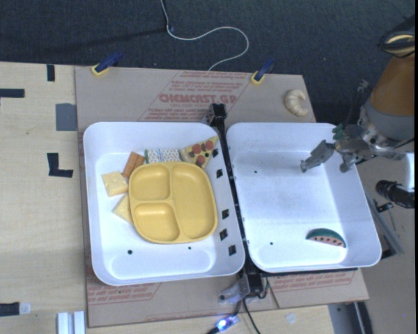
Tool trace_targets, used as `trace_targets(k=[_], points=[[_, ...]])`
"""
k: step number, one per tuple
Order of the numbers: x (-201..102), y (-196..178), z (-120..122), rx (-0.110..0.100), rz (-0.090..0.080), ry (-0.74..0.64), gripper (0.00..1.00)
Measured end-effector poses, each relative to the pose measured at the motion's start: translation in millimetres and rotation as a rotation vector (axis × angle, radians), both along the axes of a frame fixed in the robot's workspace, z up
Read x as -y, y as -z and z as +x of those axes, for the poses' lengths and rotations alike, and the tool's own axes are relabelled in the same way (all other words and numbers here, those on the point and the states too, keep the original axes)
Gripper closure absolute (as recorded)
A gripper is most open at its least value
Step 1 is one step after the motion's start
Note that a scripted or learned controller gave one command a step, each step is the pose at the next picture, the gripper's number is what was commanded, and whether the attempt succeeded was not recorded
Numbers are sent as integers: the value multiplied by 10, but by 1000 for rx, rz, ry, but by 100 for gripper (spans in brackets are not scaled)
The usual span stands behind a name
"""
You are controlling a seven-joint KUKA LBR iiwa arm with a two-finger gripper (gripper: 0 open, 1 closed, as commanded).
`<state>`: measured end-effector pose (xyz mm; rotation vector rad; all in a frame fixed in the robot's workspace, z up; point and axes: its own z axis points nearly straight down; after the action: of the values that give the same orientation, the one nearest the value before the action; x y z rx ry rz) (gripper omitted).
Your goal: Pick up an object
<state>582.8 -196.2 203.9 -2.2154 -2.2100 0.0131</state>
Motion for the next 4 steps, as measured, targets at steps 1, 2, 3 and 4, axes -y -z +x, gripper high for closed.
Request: trace_targets(k=[1, 2, 3, 4], points=[[-2, -76, 31, 13, -3, -3, 0], [-22, 359, 3, 10, -3, -4, 0], [-106, 832, 3, 9, -2, -4, 0], [-116, 1213, 2, 13, -4, -5, 0]])
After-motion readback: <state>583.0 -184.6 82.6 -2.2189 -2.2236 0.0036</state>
